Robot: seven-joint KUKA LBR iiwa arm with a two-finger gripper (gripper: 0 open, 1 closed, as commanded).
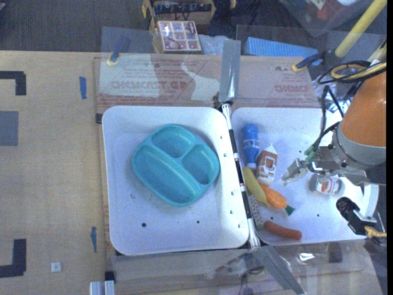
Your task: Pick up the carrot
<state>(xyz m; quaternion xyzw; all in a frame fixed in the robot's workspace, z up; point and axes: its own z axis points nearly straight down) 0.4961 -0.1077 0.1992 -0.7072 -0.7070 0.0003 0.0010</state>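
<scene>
Faint red print runs across the flat brown cardboard sheet (159, 85) behind the bins, mirrored and too washed out to read; the small white-and-orange carton (267, 165) carries a label, too tiny to make out

Orange carrot (274, 197) flat in right bin (307, 226)

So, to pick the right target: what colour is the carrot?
Orange, with a small green tip; the carrot lies in the right bin, clearest in the camera view.
</scene>
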